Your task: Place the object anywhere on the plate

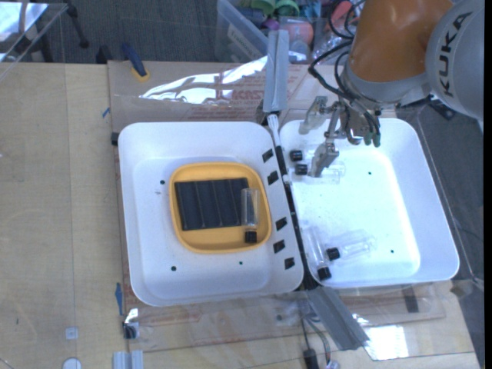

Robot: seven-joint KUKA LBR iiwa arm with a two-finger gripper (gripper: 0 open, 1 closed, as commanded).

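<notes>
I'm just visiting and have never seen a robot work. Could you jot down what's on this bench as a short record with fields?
Left bin: holds a yellow plate with a dark centre
On the plate: a clear tube, near its right edge
Right bin: two more clear tubes, one near the front, one at the back
Arm: over the right bin's back, gripper just above the back tube
Behind the bins: a box of coloured items
</notes>
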